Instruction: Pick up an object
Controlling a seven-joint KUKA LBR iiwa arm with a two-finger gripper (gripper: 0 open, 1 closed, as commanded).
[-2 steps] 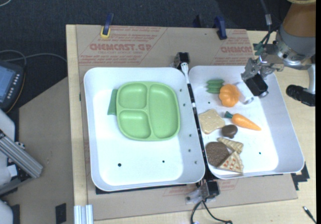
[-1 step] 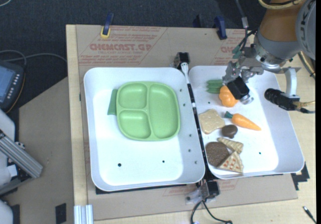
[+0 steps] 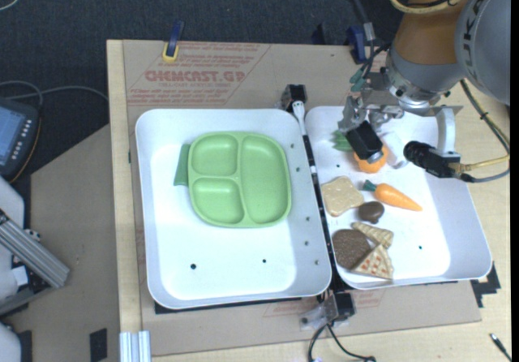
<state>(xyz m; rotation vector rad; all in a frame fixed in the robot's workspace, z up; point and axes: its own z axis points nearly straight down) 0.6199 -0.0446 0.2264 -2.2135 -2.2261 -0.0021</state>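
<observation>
Orange toy piece, w/ a green bit beside it, sits upper centre of the right bin, just under the gripper. We can't tell its grip state from this angle. We'd judge the descent is the step: drop straight, keep off the carrot and bread slice nearby, confirm hold before lifting. Green divided plate in left bin is irrelevant.
</observation>
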